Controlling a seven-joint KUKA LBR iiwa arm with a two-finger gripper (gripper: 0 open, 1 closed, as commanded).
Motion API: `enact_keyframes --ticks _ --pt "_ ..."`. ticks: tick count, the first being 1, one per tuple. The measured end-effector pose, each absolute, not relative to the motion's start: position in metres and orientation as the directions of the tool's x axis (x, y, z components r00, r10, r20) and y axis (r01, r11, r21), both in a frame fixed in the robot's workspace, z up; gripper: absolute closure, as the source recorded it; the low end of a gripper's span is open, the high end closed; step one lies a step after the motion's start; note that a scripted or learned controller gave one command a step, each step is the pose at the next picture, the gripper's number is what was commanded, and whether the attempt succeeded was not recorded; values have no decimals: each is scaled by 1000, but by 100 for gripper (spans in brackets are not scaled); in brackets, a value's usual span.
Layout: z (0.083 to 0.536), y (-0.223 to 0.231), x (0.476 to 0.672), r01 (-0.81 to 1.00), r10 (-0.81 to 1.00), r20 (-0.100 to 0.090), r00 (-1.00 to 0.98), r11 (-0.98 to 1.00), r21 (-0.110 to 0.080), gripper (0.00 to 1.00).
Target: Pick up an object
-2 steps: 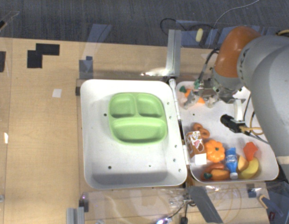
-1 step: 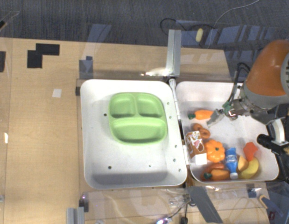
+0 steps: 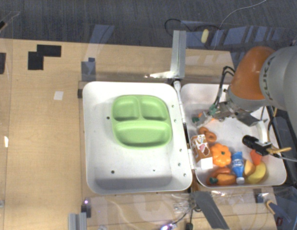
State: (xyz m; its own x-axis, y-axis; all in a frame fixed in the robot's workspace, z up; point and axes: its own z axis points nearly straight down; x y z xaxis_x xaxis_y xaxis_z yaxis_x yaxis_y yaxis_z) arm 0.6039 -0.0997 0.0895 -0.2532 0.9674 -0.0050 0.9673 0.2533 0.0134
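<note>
My gripper reaches down into the back part of the right bin, under the orange-banded wrist. Small green and grey bits show at its tip, and I cannot make out what they are. Just in front of it lies an orange ring-shaped toy. Further forward are a small printed carton, an orange pumpkin, a blue bottle, a yellow banana and an orange oblong toy.
The left bin holds a green divided plate. A metal post stands behind the seam between the two bins. The toys crowd the front half of the right bin.
</note>
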Motion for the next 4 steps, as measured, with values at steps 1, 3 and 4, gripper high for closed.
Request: enact_keyframes --ticks 1,3,4 --pt "102 -98 606 967 967 -3 -255 255 20 100" --pt "87 -97 655 945 945 5 -326 326 -9 0" --pt "86 -96 664 965 965 12 -262 262 -26 0"
